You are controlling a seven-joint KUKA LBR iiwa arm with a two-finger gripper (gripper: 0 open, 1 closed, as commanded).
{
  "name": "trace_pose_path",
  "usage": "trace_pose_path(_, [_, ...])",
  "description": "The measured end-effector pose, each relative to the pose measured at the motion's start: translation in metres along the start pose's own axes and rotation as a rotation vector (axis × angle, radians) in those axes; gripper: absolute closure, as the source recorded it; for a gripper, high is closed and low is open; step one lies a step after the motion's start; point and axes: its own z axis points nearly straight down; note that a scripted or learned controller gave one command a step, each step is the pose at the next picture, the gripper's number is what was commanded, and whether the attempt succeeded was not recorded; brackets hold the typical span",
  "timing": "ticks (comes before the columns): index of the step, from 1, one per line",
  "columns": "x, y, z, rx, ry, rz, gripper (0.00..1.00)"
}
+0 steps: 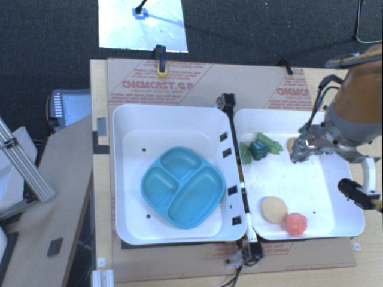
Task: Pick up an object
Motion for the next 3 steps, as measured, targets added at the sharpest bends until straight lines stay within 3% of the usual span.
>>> trace_pose_path(3, [0.156,-0.009,-0.004,0.006,0.004,-0.006,1.0])
